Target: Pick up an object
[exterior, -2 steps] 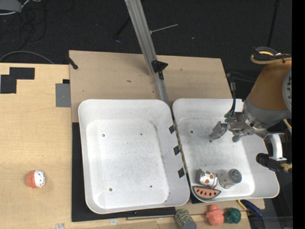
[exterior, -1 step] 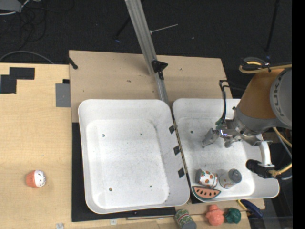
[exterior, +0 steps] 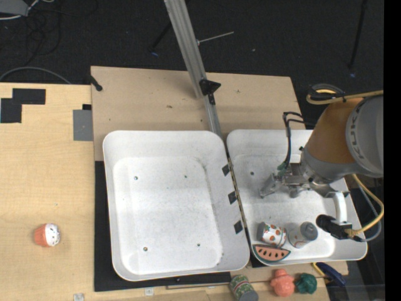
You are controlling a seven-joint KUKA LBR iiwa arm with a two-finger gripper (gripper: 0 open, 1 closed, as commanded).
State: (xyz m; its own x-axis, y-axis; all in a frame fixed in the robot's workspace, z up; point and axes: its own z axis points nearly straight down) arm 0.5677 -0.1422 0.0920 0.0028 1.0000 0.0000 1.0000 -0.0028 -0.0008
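Right bin (exterior: 250, 144) — gripper (exterior: 283, 185) mid-floor, objects (exterior: 280, 238) near-edge.

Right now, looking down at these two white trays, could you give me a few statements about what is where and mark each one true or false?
1. The watermelon slice lies at the near edge of the right bin. True.
2. The arm reaches over the left bin. False: it is over the right bin.
3. A small orange and white toy sits on the wooden surface left of the bins. True.
4. The grey lump lies in the left bin. False: it lies in the right bin, beside the red and white toy.
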